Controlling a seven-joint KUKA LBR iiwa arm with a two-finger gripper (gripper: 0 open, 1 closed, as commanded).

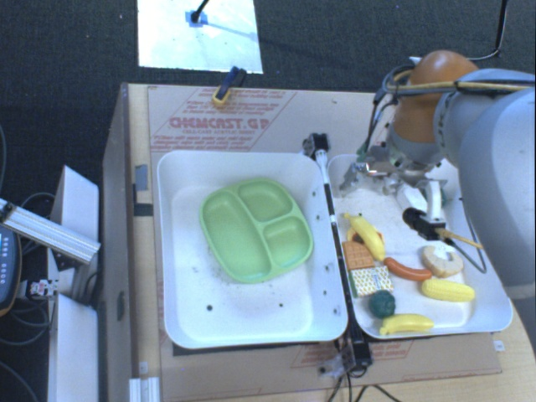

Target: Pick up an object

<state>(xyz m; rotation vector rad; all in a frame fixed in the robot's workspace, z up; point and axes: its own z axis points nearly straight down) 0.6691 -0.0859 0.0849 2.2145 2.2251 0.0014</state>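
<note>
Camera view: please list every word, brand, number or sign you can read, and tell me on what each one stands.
"CHEMCAST GP": large red letters on the brown protective sheet behind the left bin.
Smaller red lines above and below that brand: too blurred to read.
Fainter red print on the sheet's front edge: unreadable.

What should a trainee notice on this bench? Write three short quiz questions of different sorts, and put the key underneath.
1. True or false: the green plate lies in the left bin.
2. Which thing lies closest to the near edge of the right bin? A. a yellow banana B. the red sausage C. the bagel
3. Fill in: the green plate is divided into ___ compartments.

Key: 1 true; 2 A; 3 three.
</note>
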